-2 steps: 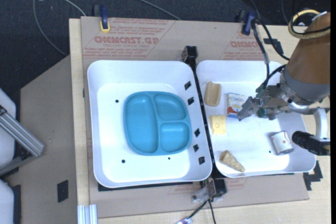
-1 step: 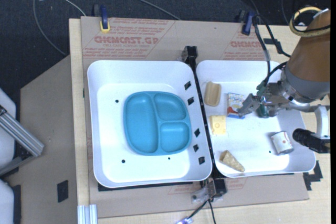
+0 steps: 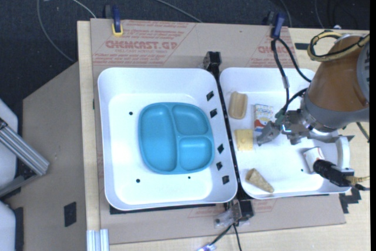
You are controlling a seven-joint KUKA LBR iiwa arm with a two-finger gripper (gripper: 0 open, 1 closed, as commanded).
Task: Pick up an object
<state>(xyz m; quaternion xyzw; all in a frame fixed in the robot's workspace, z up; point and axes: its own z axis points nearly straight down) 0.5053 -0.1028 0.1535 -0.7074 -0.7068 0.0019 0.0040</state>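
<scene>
In the right bin [image 3: 294, 182] lie several small items. A tan bread-like piece [image 3: 237, 105] sits at the upper left and a small printed packet [image 3: 262, 114] lies next to it. Lower down are a yellow cube [image 3: 244, 139] and, near the front wall, a tan wedge [image 3: 259, 180]. A white and red item [image 3: 311, 156] lies under the arm at the right. My gripper [image 3: 269, 131] hangs low over the middle of this bin, just right of the yellow cube and below the packet. Nothing is visibly held in it.
The left bin [image 3: 117, 185] holds a blue divided plate [image 3: 175, 137]. A black divider with clips [image 3: 218, 120] runs between the bins. The grey and orange arm [image 3: 338, 91] covers the right bin's far right side. Cables [image 3: 282, 62] trail across the back of the bench.
</scene>
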